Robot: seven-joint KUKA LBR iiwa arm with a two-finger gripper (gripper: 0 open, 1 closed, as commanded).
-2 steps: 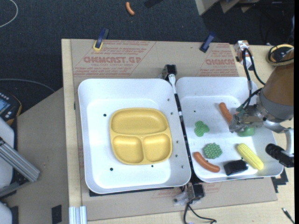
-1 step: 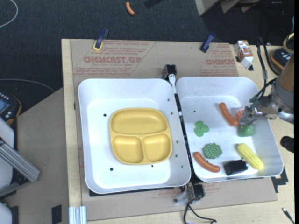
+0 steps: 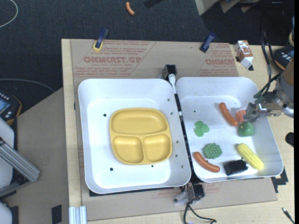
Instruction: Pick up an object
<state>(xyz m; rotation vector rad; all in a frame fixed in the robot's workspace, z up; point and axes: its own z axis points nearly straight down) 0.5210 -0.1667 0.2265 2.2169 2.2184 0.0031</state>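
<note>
From the camera above the bench, two shallow white bins sit side by side on a brown board, and the right bin serves as the landmark. The gripper reaches in over that bin's right rim, low over its upper right part; whether it is spread or pressed together cannot be told at this angle and size. Just below its tip, touching or nearly touching it, lies a round green toy vegetable, and nothing shows clearly pinched. Just left of the gripper, inside the same bin, an orange sausage lies at a slant, with a small red-orange piece between it and the gripper, too small to name. Toward the bin's left middle sits a green leafy piece, and below it a green broccoli head. Along the bin's lower edge lie a second sausage, a black block and a yellow corn cob, the cob just right of the block. Left of the right bin, the left bin holds a yellow three-part divided plate at its middle.
</note>
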